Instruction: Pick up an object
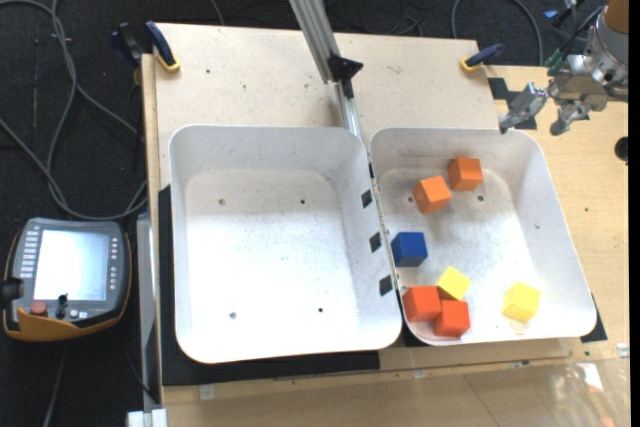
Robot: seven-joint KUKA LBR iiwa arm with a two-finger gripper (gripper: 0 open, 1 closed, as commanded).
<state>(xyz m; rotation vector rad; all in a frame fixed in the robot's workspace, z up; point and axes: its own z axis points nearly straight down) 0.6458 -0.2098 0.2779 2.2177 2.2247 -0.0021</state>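
Gripper (pixel 545 111) hanging spread wide, holding nothing — nearest orange cube (pixel 465 173) sitting below-left of it, touching a second one (pixel 432 193). Risk: fingers straddling both, nudging them apart.

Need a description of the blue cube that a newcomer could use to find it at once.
Take the right bin, the one that has cubes in it. Along its left wall, about halfway down, sits the blue cube, alone, with two orange cubes farther back and a red pair nearer the front. It is the one blue block there; the others are orange, red or yellow.
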